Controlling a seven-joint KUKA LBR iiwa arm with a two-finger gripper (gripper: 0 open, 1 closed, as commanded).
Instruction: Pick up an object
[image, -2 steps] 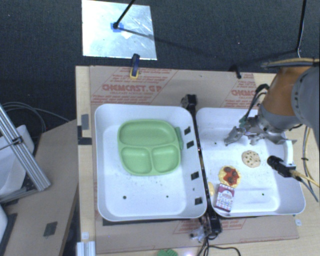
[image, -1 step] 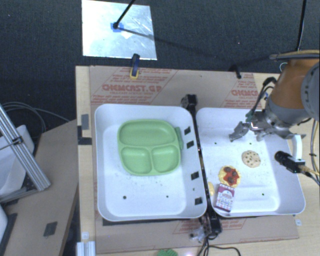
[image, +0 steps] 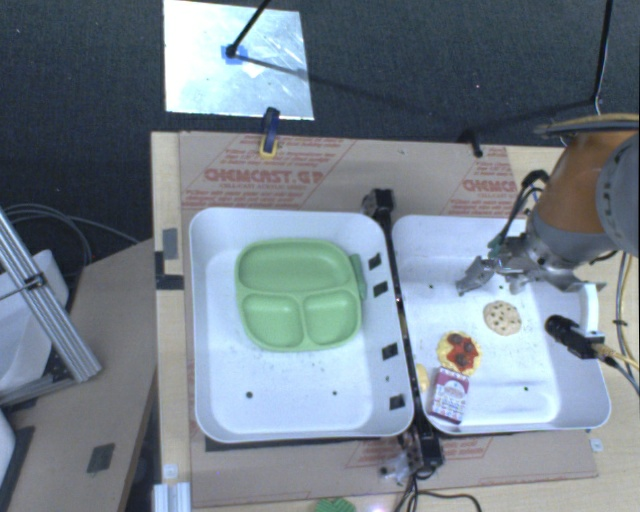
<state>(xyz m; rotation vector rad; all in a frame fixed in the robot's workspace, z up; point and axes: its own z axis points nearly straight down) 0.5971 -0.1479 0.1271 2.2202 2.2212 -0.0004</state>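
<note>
Starting at the left, the left bin (image: 215, 400) holds a green divided tray (image: 298, 294) lying flat near its middle; we leave it alone, since it is broad and shallow and offers no easy edge for two fingers.

Moving right across the divider, the right bin (image: 580, 405) carries the smaller things. Near its front left corner a small red-and-white packet (image: 449, 397) lies flat, and just behind it sits a round yellow piece with red topping (image: 459, 351). Further right and a little behind, a tan cookie (image: 502, 318) lies on bare bin floor, apart from the rest.

Our hand (image: 487, 272) hovers over the rear half of this bin, just behind and to the left of the cookie. Its fingers look spread apart with nothing between them, though the angle makes the gap hard to judge.

We judge the cookie the best target: it is nearest and stands clear of its neighbours. To do this well, we centre the hand over it, straddle its rim with the fingers, descend until they almost meet the floor, then close. It is thin, so stopping high would likely miss it.
</note>
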